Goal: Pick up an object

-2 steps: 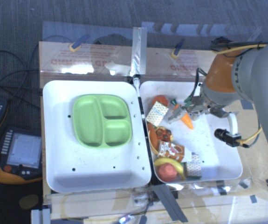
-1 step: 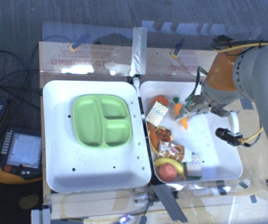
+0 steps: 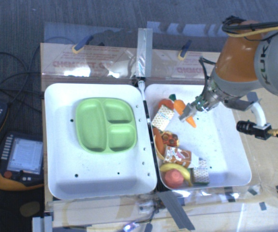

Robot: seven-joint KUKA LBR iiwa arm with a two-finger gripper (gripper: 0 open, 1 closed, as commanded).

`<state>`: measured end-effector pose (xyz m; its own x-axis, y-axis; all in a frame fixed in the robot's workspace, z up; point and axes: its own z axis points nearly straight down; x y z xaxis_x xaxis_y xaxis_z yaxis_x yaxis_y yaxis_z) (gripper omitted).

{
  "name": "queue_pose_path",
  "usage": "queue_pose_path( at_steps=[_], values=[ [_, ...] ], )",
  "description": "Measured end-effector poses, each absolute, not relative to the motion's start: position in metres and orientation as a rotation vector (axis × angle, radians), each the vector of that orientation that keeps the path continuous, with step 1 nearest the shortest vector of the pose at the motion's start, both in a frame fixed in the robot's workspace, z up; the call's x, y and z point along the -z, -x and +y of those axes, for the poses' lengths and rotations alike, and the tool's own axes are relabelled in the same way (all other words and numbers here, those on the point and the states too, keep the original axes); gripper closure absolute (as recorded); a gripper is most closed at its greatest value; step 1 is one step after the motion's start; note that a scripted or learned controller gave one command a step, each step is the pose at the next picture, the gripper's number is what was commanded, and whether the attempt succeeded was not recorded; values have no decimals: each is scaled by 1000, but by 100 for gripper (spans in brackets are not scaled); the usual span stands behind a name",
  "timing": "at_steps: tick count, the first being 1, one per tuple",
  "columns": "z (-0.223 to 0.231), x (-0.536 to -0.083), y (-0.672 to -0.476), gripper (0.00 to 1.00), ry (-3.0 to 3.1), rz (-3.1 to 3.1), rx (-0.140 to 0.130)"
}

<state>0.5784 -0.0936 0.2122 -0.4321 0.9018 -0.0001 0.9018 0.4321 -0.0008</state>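
Camera view, left to right:
left bin (image 3: 61, 168): holds green divided tray (image 3: 106, 124), centre-left of frame. Not a likely target.
divider (image 3: 147, 129): most clutter in right bin (image 3: 226, 149) is pushed against it, centre of frame.
clutter: patterned packet (image 3: 162, 117), snack packs (image 3: 173, 151), banana (image 3: 170, 167), red fruit (image 3: 174, 178) at lower centre, all touching or overlapping.
carrot (image 3: 183, 111): right-centre, just under the claw (image 3: 193, 109); probable pick.
claw state: tips sit at the carrot; can't tell how far apart they are or whether anything is gripped.
risk: tips land off-centre, carrot rolls or slides out. Packet touching it may get nudged or dragged.
arm (image 3: 240, 62): enters from upper right, orange band above wrist, wrist angled down-left into the bin.
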Motion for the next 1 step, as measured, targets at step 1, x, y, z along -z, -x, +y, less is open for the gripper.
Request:
queue_pose_path(
  at_steps=[1],
  values=[
    [-117, -205, -581, 100, 1743, -2612, 0]
  ],
)
